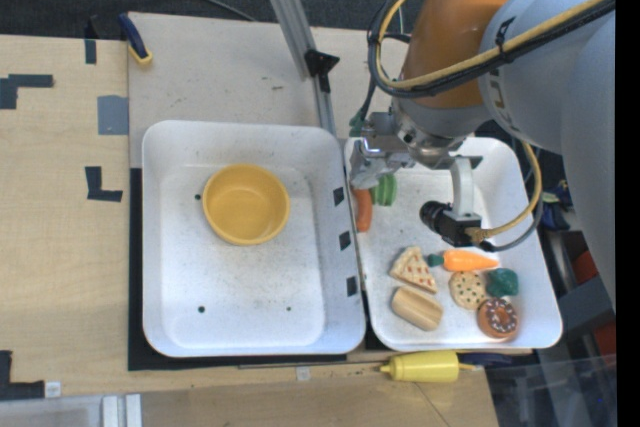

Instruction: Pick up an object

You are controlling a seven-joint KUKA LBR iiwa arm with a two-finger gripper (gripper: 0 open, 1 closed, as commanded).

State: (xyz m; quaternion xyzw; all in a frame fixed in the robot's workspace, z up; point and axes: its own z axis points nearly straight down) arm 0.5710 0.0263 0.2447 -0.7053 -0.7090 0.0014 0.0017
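Spanning the bench, two white bins are recorded: the left bin (170, 215) and the right bin (535, 315). A yellow bowl (246, 204) is held in the left bin. The gripper (372, 177) is positioned over the right bin's left wall, with a green piece (385, 189) and an orange-red piece (363, 210) directly beneath. Whether either is pinched cannot be told. Toy foods are clustered lower right: bread roll (416, 307), sandwich wedge (412, 267), carrot (468, 261), donut (497, 317). Risk is judged: a grasp so near the wall may be deflected, and a piece dropped.
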